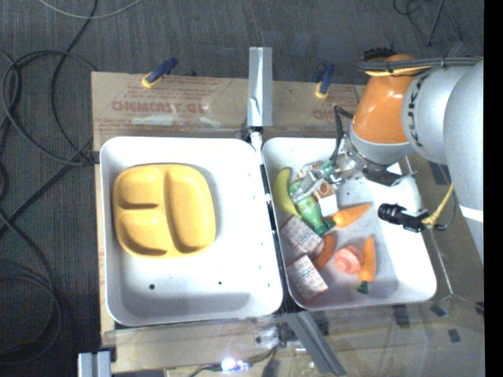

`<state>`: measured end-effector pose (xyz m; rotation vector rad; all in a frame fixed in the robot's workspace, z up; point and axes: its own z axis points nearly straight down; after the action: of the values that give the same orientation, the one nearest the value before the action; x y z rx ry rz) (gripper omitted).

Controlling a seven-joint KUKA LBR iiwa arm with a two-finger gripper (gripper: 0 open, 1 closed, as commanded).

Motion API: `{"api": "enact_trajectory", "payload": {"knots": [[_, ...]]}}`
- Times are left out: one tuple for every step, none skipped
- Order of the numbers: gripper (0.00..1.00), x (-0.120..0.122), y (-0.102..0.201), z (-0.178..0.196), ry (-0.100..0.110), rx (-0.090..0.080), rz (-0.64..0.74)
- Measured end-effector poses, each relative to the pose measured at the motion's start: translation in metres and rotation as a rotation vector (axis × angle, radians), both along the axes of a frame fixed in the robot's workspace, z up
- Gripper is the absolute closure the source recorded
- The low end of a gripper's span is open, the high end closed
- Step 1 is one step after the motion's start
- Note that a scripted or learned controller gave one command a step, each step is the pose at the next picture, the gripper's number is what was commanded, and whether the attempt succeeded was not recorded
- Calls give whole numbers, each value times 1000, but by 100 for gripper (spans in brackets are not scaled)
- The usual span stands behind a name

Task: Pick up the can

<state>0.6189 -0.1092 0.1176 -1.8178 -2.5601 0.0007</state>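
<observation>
Right bin (424, 285): can (301, 231) below-left of gripper (334, 171).

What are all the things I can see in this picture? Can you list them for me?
bins: two, white, side by side on the bench
tray: one, yellow, divided, in the left bin
banana: one, yellow-green, right bin, left edge
bottle: one, green, right bin, beside the banana
carrots: two, orange, right bin
cans: two, labelled, lying in the right bin's left part
clamps: two, blue and yellow, on the board behind the bins
arm: one, grey with an orange band, reaching in from the right
gripper: one, at the right bin's back, among the items
</observation>
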Motion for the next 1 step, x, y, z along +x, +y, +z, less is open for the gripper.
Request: {"api": "enact_trajectory", "payload": {"knots": [[0,-4,-22,-26,-12,3,-129]]}}
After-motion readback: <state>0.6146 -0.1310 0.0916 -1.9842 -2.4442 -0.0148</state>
